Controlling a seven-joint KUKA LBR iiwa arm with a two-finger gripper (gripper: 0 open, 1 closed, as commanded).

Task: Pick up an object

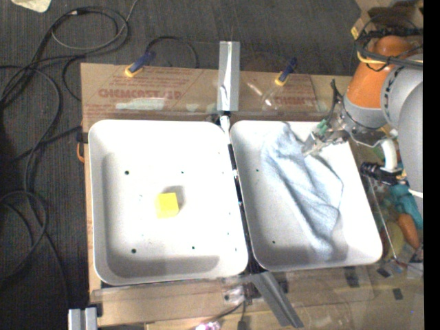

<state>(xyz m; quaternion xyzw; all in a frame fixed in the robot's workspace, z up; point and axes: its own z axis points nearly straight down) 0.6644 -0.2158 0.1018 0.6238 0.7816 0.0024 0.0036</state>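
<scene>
Gripper (317,143) over the right bin, at the top edge of a pale blue cloth.

Reaching in from the right, grey arm (405,112) with orange band ending above the far part of the right bin (368,249); fingertips down at the upper corner of the cloth (309,188), which looks drawn up toward them, though whether clenched on the fabric or merely touching it cannot be told. Cloth sprawled crumpled from there diagonally down across that bin. In the left bin (103,253), 1 small yellow block (168,205) lying near the middle, well apart from the gripper. Both bins side by side on the desk (110,91).
</scene>
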